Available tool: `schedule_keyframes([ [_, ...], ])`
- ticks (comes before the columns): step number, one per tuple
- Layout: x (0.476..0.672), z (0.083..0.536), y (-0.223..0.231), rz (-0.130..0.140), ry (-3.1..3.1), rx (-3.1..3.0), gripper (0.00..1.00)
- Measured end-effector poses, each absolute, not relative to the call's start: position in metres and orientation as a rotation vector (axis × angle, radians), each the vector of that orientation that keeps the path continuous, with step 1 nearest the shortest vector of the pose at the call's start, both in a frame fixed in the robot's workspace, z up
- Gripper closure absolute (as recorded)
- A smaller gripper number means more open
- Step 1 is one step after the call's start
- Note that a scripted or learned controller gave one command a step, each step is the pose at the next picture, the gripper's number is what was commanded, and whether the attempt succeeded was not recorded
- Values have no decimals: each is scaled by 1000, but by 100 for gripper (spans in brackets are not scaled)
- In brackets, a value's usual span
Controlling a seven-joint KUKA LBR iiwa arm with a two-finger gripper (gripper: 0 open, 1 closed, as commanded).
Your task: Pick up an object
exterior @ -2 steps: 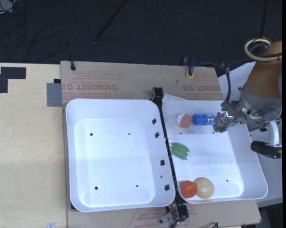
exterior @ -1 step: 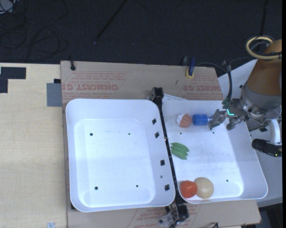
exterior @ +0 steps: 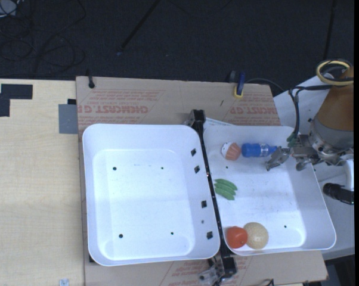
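My gripper (exterior: pixel 288 161) hangs over the right bin (exterior: pixel 313 213) near its far right side, with its fingers spread open and nothing between them. A blue bottle (exterior: pixel 254 150) lies just to its left, close to the left fingertip but apart from it. Beside the bottle sits a small orange and white object (exterior: pixel 231 151). A green pea pod (exterior: pixel 225 188) lies near the bin's left wall. In the near left corner a red ball (exterior: pixel 236 237) and a beige ball (exterior: pixel 257 235) rest touching each other.
The left bin (exterior: pixel 108 243) stands alongside, joined to the right one by a black divider (exterior: pixel 206 177). Both rest on cardboard (exterior: pixel 138 103). The arm's orange band (exterior: pixel 337 109) and cables rise at the right edge, with a black part (exterior: pixel 337 192) below.
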State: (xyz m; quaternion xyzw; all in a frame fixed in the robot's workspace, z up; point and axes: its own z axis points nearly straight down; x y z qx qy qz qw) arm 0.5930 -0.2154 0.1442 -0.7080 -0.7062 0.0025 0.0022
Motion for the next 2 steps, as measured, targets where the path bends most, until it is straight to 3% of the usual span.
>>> schedule_keyframes([
  [2,585,170,-215,1,-2217,-2225,0],
])
